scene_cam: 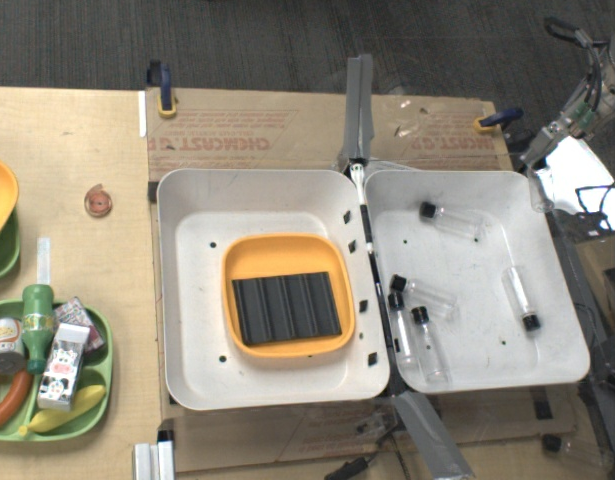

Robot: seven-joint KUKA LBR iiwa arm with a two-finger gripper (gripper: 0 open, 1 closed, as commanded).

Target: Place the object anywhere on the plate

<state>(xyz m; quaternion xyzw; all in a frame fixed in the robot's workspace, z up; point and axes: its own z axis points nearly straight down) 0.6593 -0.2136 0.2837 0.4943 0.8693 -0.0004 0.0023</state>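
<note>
- The wooden table point(67, 148) is carrying a brown cardboard sheet point(247, 133), and the two white bins are sitting on it side by side, their inner edges touching.
- The left bin point(187, 268) is holding the orange plate point(287, 250) near its middle.
- The right bin point(467, 353) is holding four clear vials with black caps: one point(449, 218) is lying near the far side, one point(519, 298) toward the right wall, and two ( point(419, 293), point(427, 343)) close together by the left wall.
- The dark ribbed slab point(287, 306) is lying flat on the plate, covering most of its floor.
- A green tray point(99, 393) is sitting at the table's near left, carrying toy food and a green bottle point(37, 328).
</note>
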